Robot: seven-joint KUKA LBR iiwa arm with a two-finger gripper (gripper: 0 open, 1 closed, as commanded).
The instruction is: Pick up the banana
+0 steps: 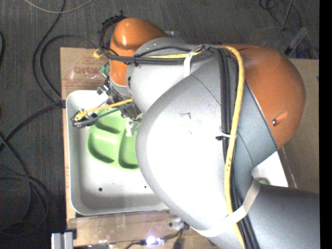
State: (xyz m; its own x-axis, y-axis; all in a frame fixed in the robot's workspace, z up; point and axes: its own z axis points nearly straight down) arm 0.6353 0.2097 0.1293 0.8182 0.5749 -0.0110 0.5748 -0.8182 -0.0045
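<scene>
Apparently the arm [207, 139] is reaching down into the white bin [83, 191], over the green tray [106, 141] lying in it. The banana's place cannot be told, nor the gripper's state; the arm covers that spot. Next it needs a sure hold. Around the bin, cables [31, 66] trail over dark carpet.

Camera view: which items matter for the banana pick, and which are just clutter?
Job:
- arm, reaching over the white bin
- banana: can't make one out; the arm covers much of the bin

Lying about:
- green divided tray in the bin
- loose cables on the floor
</scene>
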